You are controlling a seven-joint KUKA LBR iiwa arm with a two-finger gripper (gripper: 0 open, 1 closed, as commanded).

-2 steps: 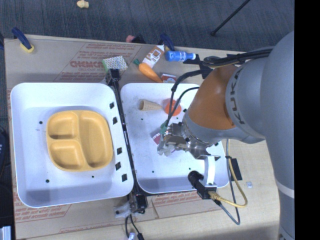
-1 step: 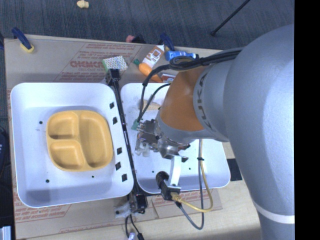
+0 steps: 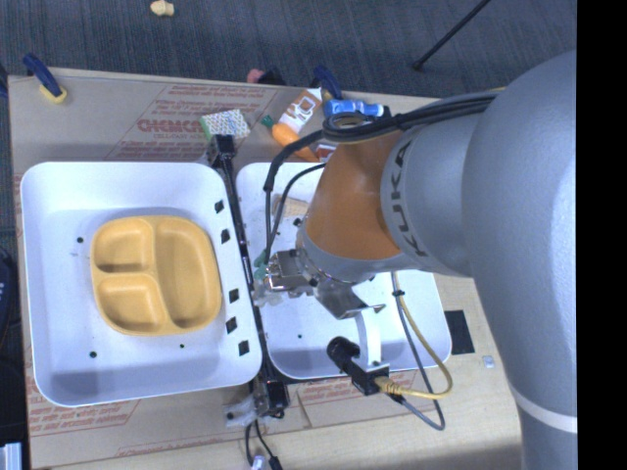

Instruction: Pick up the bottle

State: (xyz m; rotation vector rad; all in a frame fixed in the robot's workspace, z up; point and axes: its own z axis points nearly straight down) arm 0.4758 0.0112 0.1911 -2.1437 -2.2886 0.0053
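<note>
Camera view shows the tool (image 3: 277, 280) low over the right bin (image 3: 431, 346), by that bin's left wall; whether it is released or clenched I cannot tell, for the grey arm (image 3: 470, 194) covers it. An orange bottle (image 3: 297, 118) with a white label lies at the bench's far edge, beyond the right bin. A yellow divided plate (image 3: 155, 272) sits in the left bin (image 3: 59, 360).

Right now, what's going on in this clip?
A grey KUKA arm is reaching down into the right bin, its gripper low near that bin's left wall. The bottle, orange with a white label, lies on the bench beyond the bins, untouched. A yellow divided tray sits in the left bin.
</note>
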